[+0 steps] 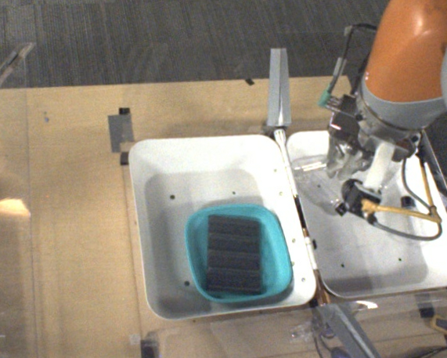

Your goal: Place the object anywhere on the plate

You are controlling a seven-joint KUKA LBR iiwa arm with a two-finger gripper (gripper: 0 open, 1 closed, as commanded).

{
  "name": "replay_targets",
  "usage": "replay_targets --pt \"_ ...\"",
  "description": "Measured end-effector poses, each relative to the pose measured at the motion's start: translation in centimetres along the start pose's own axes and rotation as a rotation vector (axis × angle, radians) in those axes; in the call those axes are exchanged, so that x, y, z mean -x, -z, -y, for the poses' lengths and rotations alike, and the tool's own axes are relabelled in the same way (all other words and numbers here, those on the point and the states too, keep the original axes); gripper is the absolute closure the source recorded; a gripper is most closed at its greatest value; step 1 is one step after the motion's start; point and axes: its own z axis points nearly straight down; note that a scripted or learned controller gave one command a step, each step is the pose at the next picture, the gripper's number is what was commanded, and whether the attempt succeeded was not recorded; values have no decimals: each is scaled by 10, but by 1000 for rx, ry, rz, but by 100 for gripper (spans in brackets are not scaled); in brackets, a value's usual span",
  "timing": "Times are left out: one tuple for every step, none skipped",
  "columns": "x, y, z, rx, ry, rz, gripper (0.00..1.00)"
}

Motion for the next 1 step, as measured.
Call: replay_targets --pt "-69 100 12 4 107 -3 100"
